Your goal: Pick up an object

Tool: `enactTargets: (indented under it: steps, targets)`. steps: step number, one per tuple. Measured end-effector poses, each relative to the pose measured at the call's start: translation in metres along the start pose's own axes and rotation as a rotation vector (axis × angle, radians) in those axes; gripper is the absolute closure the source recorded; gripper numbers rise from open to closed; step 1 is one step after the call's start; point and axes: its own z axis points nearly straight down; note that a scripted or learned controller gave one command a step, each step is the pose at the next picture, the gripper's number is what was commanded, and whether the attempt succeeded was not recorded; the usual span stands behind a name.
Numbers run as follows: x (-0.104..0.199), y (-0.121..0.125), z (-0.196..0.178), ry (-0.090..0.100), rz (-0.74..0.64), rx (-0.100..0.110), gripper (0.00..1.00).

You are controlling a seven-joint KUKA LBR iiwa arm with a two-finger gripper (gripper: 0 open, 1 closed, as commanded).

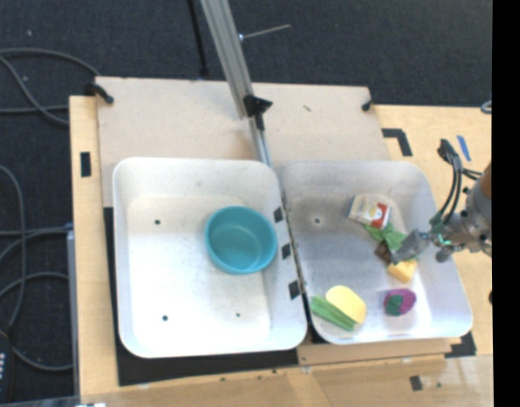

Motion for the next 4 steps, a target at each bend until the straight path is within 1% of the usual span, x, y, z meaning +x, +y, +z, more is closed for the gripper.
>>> enactTargets:
  steps: [1,2,3,4]
  targets:
    - [-0.006,-0.005,0.044,-0.002,0.004,0.006,0.0]
    - [-0.007,-0.003,0.107,-0.001,0.004,0.008,0.0]
    - [-0.009,-0.003,0.113,-0.004,0.006,0.003,0.0]
    - [-0.01,-0.002,0.102,-0.003,0.009,-0.002,1.0]
